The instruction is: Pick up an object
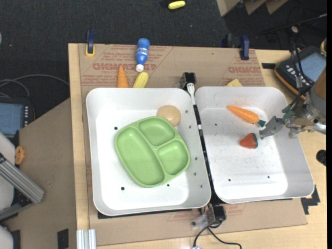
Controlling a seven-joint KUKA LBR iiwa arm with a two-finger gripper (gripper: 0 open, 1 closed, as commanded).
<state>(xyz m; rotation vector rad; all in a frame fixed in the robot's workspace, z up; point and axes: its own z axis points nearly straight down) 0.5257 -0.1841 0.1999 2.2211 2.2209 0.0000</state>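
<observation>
Here, fingers point(263, 129) of unclear spread, strawberry point(248, 141) just beside; carrot point(243, 113) near

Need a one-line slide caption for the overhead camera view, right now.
Gripper hovers in the right white bin between an orange toy carrot and a red toy strawberry; green divided plate fills the left bin.

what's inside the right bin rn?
In the right bin: a toy carrot, a red strawberry-like toy, and the gripper reaching in. The arm covers part of the right rim.
</observation>
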